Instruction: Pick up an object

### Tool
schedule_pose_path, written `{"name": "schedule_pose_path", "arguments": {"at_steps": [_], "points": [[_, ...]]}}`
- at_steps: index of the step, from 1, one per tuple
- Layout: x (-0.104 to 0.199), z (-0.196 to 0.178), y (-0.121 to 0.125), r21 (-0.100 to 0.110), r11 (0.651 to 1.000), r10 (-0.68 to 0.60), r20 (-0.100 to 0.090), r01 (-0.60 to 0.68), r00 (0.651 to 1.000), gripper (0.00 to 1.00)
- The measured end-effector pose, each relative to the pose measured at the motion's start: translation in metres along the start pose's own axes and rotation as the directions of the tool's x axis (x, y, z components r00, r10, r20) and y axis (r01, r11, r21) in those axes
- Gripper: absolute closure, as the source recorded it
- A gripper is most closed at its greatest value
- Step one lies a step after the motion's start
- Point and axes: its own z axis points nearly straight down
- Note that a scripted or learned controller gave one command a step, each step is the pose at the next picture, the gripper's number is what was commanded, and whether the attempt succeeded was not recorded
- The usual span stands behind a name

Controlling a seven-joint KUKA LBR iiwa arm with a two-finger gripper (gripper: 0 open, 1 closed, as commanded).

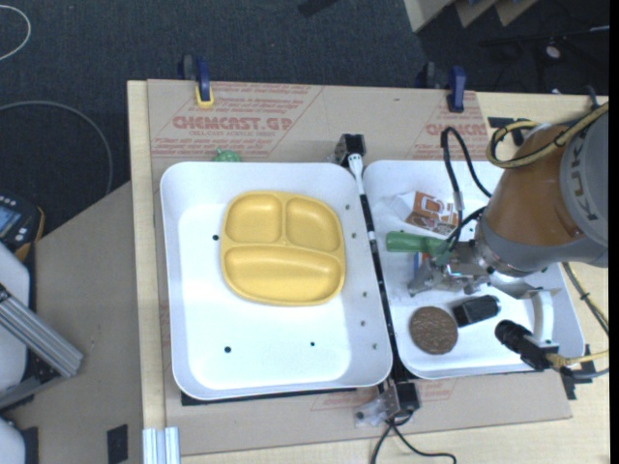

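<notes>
My gripper point(432, 273) is low in the right bin point(387, 288), reaching in from the right under the grey and orange arm. Just above its tip lies a green marker-like stick point(408, 243), pointing left and right. Whether the gripper touches the stick is unclear. A round brown disc point(433, 329) lies just below the gripper, with a small black block point(476, 309) to its right. A brown and white packet point(431, 211) sits farther back in the same bin.
The left bin point(193, 327) holds a yellow divided plate point(283, 247) toward its back. A black ridge with screws point(369, 249) separates the two bins. Blue clamps point(202, 73) point(456, 83) hold the cardboard base at the back edge.
</notes>
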Motion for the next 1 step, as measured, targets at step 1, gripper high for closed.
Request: {"name": "schedule_pose_path", "arguments": {"at_steps": [1], "points": [[-0.0003,0.0273,-0.0348,-0.008,1.000,0.002,0.001,-0.002,1.000,0.00]]}}
